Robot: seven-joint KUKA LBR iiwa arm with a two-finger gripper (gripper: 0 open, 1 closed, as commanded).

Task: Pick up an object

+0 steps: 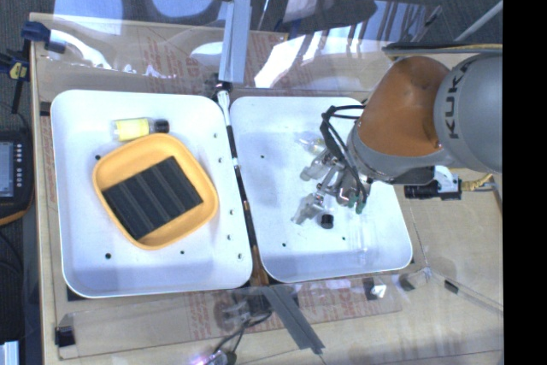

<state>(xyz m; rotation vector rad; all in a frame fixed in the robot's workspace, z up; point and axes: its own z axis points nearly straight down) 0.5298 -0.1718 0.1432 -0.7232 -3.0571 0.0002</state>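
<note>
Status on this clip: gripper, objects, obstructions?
Two-finger gripper low over right white bin, nothing seen between its fingers. Yellow tray with dark ribbed insert and small yellow bottle in left white bin, untouched. Nothing blocking them.

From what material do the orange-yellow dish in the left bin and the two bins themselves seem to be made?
The orange-yellow dish looks like moulded plastic: even colour, rounded rim, soft sheen; its dark ribbed insert may be rubber or plastic. The left bin and the right bin look like smooth white plastic with rounded corners, though coated metal cannot be excluded.
</note>
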